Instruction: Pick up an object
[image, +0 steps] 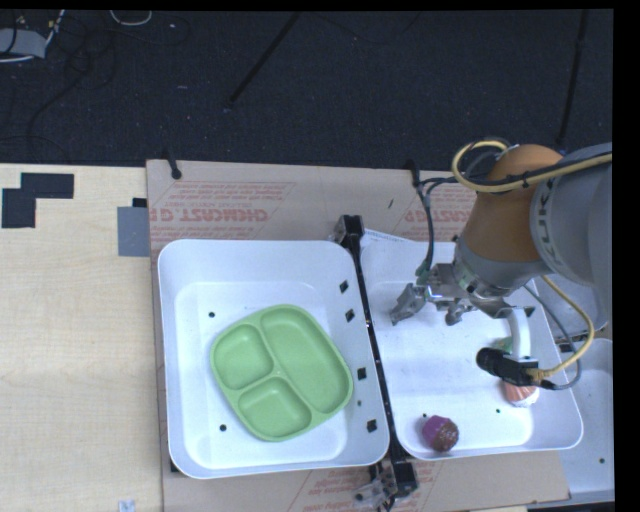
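Across the light wooden desk, a sheet of brown printed cardboard carries two shallow white plastic bins set side by side, joined along a black divider with clips. Lying in the left bin, a pale green plastic plate with three compartments sits tilted at an angle, near the middle and toward the near wall. Over the right bin, the grey arm with its orange band reaches in from the right, and its metal two-finger hand hangs above the far left part of that bin, close to the divider. Its fingers stand apart, one splayed toward the divider and one toward the right, with nothing visible between them. Near the front wall of the right bin rests a small round dark purple object, well apart from the hand. At the bin's right side, a small orange and white object lies partly hidden under a black part of the arm's cabling. Yellow and black cables loop around the wrist.
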